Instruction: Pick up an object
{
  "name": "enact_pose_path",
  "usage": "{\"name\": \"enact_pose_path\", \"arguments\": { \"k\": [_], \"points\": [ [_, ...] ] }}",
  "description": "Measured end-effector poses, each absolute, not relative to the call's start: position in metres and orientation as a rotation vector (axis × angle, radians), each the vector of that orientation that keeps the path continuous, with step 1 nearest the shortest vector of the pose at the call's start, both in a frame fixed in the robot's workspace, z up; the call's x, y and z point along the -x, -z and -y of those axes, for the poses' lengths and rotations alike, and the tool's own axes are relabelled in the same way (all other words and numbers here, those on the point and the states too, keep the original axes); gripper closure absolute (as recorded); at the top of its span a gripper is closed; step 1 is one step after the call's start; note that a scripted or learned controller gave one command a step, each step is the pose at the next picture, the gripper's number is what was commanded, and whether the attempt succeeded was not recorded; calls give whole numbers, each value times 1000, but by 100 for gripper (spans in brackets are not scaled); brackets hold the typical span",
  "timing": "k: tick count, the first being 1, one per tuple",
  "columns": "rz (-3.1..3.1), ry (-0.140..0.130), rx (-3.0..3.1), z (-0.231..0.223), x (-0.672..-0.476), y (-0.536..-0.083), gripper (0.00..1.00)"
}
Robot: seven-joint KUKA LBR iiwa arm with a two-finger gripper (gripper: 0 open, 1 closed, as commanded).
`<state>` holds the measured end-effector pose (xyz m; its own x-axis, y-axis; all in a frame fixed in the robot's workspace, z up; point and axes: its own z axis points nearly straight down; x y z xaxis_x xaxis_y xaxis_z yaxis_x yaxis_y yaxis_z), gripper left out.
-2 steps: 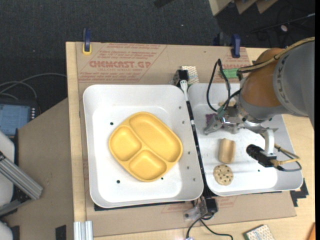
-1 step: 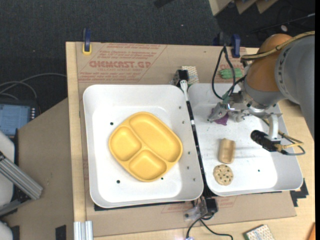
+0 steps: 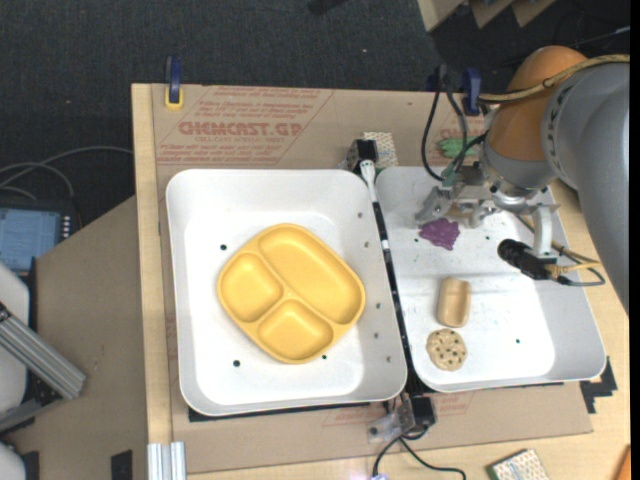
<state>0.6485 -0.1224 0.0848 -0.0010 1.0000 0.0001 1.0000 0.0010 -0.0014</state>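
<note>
The gripper hangs low over the far left part of the right bin. Its metal parts are bunched together from this angle, so I cannot tell whether it is set wide or narrow, and nothing can be seen held in it. Just beside it, on the near left, a small purple piece lies on the bin floor. It is the closest thing and, I judge, the likeliest one to be picked. It looks crumpled and irregular, probably soft and very light. It should give under pressure rather than slip, but it sits low, so the grasp would have to come straight down around its bulk, close to the floor. Nearer in the same bin lies a tan cylinder on its side, well apart from the purple piece. It seems stiff and smooth, best pinched across its round middle, and liable to roll if nudged. Just near of that is a flat cookie-like disc, which is thin and hard to get under. The left bin holds a yellow divided plate, broad and rigid, graspable only at its rim. Both bins rest on the tabletop.
</note>
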Motion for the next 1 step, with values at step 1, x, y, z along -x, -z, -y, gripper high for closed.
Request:
{"name": "enact_pose_path", "arguments": {
  "k": [1],
  "points": [
    [2227, 5, 2223, 122, -650, -97, 100]
  ]
}}
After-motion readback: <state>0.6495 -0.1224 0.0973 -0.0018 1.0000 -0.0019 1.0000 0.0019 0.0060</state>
